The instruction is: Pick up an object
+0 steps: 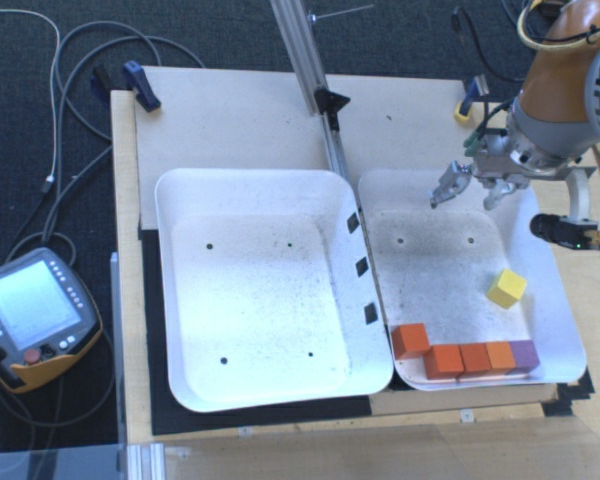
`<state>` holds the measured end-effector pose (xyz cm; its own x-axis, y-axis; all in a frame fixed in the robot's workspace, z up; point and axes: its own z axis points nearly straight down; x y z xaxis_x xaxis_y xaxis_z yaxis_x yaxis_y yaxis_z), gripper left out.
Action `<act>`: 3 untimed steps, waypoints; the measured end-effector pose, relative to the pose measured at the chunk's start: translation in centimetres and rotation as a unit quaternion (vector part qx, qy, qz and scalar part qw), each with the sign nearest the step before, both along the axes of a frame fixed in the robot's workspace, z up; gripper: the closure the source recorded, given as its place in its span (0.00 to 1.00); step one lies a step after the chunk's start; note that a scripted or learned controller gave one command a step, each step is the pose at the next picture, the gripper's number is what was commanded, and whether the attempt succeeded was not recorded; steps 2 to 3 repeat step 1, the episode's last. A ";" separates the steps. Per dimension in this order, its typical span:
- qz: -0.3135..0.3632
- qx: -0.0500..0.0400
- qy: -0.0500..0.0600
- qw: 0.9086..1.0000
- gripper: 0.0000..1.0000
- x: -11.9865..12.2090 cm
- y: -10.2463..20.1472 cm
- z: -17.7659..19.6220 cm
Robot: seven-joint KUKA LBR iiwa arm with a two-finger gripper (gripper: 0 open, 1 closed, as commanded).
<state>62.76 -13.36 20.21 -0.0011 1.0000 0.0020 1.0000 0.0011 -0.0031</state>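
We hung our two-finger gripper (470, 190), jaws spread and empty, at twelve o'clock of the small yellow cube (506, 288), judging a descent next.

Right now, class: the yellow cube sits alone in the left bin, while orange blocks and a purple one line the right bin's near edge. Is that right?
Not quite. The camera view shows the yellow cube in the right bin, not the left, apart from the row of orange blocks and the purple one along that bin's near edge.
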 end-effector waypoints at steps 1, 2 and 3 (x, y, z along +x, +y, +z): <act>-0.003 0.000 0.004 1.000 0.00 -4.4 -4.8 -8.8; -0.003 0.000 0.004 1.000 0.00 -4.4 -4.8 -8.8; -0.003 0.000 0.004 1.000 0.00 -4.4 -4.8 -8.8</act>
